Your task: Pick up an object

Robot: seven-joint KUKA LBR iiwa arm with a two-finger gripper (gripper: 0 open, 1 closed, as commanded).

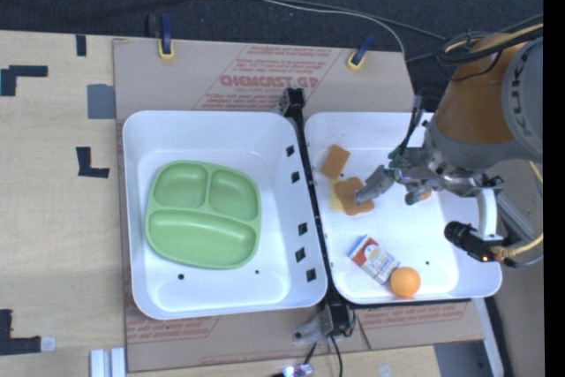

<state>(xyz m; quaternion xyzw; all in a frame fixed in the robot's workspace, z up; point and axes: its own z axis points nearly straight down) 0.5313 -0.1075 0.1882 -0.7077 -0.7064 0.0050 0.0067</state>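
A tan, bread-like block (pixel 353 196) lies in the right-hand bin (pixel 441 282), toward that bin's nine o'clock side, with the robot's gripper (pixel 381 182) poised at its three o'clock edge. One dark finger (pixel 374 185) slants down toward the block's upper corner; whether the fingers stand wide or narrow cannot be told from this angle, and nothing is seen clamped between them. The block looks like a light, soft foam or plastic play-food piece, likely to give a little under pressure and unlikely to break; its flat opposing sides would seem the surest place to take hold, with the fingers straddling its short width. A second, smaller tan piece (pixel 335 162) rests just at its eleven o'clock, close enough that a careless approach could nudge it. Toward five o'clock in the same bin sit a small red-and-white packet (pixel 373 260) and, just beside it, an orange ball (pixel 405 282), which would probably roll away from a pinch. The grey arm (pixel 481 115), banded in orange, reaches in from three o'clock. The left-hand bin (pixel 168 282) holds a green divided plate (pixel 204 214), well apart from the action. Both bins stand on a cardboard sheet (pixel 256 79).
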